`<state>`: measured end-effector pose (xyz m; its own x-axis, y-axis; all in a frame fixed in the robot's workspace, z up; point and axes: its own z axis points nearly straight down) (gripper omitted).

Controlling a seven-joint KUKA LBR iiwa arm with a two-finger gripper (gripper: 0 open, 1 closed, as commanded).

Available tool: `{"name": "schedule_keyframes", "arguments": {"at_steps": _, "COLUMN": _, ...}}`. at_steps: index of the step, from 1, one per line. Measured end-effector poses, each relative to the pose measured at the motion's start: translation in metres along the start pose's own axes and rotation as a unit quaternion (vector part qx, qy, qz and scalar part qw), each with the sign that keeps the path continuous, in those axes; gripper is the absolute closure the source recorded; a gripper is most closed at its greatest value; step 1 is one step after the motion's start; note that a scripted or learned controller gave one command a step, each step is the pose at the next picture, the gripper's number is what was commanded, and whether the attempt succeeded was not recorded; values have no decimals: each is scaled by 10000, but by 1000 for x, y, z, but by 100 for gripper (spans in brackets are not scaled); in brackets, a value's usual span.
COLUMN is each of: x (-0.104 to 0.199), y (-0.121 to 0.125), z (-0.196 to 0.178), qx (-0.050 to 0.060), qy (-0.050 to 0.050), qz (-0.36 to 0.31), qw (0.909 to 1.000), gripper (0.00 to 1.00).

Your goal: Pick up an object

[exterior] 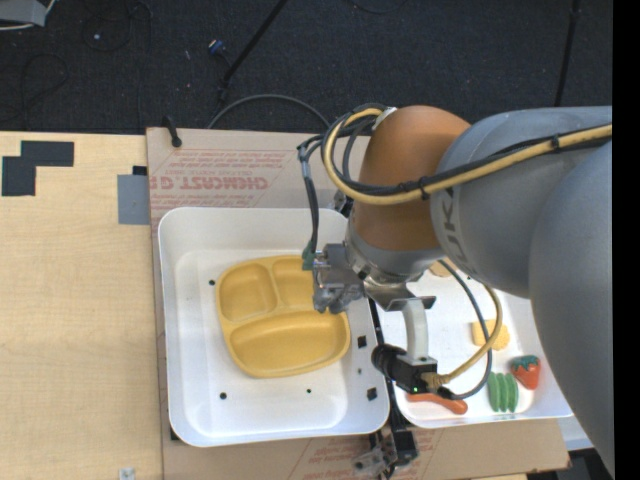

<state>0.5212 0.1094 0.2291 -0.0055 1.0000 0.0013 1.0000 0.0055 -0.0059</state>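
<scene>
Overhead | arm [520, 208] is reaching in from right | hand [330, 293] is hovering at the yellow divided plate [280, 318], grip state unreadable | plate is lying in left bin [200, 408] | toy vegetables [505, 388] are sitting in right bin [530, 418].

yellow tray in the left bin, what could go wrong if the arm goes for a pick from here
The yellow divided tray is wide and lies flat, so the jaws may slide off its rim. The arm hangs over the wall between the two bins and could clip it. The small toys lie under the arm, easily missed.
</scene>
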Motion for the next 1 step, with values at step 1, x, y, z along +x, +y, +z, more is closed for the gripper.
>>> {"name": "schedule_keyframes", "arguments": {"at_steps": 1, "x": -3, "y": 0, "z": -1, "qx": -4, "qy": -10, "qz": 19, "qw": 10000, "gripper": 0}}
